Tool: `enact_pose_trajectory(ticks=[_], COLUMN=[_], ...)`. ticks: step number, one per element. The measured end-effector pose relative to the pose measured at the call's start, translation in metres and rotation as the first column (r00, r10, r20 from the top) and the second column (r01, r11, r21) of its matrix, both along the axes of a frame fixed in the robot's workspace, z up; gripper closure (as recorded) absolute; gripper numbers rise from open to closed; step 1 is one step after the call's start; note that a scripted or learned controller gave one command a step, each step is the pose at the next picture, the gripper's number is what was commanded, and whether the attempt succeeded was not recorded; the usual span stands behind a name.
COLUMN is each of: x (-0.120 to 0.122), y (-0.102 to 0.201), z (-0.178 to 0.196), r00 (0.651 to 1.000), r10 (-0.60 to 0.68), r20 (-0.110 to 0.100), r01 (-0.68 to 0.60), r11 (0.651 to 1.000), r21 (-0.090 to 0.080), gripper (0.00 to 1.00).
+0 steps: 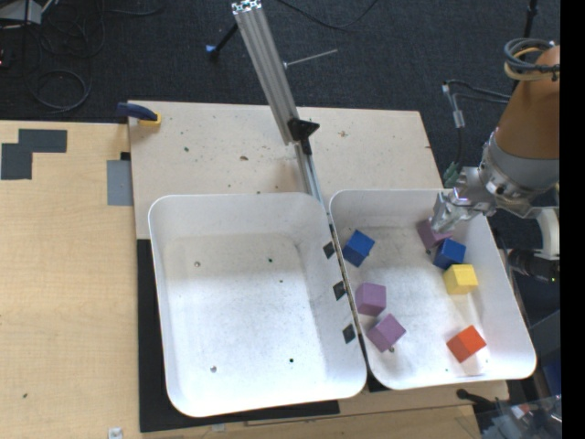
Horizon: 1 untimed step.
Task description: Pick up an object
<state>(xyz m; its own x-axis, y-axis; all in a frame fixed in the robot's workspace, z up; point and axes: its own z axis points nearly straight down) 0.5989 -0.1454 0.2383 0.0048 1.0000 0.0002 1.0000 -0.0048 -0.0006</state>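
My gripper [445, 224] reaches in from the right and sits low at the far right side of the right bin [512, 355]. Its tip is down on a purple block [428, 234], which is partly hidden by it. A blue block [450, 252] lies right beside that, and a yellow block [461, 278] just in front. Further into the bin lie another blue block [359, 246], two purple blocks [370, 298] [387, 331] and an orange block [467, 344].
The left bin [183, 236] stands beside the right one, with small black clips [339, 290] along the shared rim. A slanted metal rail [272, 80] rises behind the bins. A blue and yellow clamp [139, 113] lies at the bench's far left corner.
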Motion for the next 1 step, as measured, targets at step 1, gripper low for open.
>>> enact_pose_trajectory(ticks=[1], x=[-0.0042], y=[0.0584], z=[0.0066], r00=[1.000], r10=[0.010], r20=[-0.002], r01=[-0.010], r11=[1.000], r21=[0.003], gripper=[1.00])
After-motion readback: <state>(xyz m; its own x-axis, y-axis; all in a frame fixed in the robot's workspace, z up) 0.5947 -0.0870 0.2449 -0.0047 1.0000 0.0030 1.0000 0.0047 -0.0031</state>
